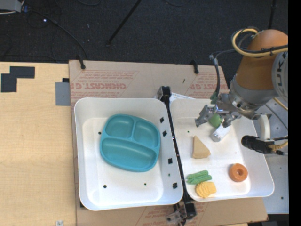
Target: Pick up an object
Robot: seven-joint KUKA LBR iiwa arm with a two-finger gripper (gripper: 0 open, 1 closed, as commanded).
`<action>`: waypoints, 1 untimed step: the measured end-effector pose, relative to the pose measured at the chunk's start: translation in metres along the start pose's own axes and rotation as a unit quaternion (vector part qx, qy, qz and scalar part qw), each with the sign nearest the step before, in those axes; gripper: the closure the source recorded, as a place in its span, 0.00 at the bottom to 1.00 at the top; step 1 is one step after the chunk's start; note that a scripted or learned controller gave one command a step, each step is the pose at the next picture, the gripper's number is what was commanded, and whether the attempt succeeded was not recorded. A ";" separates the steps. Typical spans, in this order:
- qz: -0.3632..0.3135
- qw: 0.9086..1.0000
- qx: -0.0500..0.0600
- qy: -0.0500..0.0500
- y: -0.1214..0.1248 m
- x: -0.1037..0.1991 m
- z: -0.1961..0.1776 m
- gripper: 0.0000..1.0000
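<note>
1. Gripper point(215, 119) sits over the upper part of the right bin point(263, 185), with the grey arm point(256, 86) and its orange band point(265, 44) coming in from the right.
2. I see a small green object point(216, 120) between the fingers, which are clamped on it.
3. Just below and right of the gripper, a whitish cylinder point(219, 134) lies on the bin floor; I cannot tell whether it touches the green object.
4. Near the middle of that bin I see a tan wedge point(200, 148), lying apart from the gripper.
5. Toward the front edge, a green bean-like piece point(198, 177) rests just above a yellow corn-like piece point(205, 189), the two touching or nearly so.
6. An orange ring point(238, 172) lies to their right, apart from them.
7. In the left bin point(91, 192), a teal divided plate point(130, 142) lies flat.
8. Both bins sit on cardboard point(122, 81) on the counter point(33, 149).
</note>
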State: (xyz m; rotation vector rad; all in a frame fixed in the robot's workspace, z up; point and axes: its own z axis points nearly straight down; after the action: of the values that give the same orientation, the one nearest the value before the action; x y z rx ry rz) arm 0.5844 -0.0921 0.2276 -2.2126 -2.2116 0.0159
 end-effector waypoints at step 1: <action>-0.001 1.000 -0.006 -0.001 0.002 0.000 -0.007 0.00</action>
State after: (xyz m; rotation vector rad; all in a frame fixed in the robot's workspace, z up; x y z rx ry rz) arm 0.5868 -0.0923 0.2346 -2.2176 -2.2201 0.0038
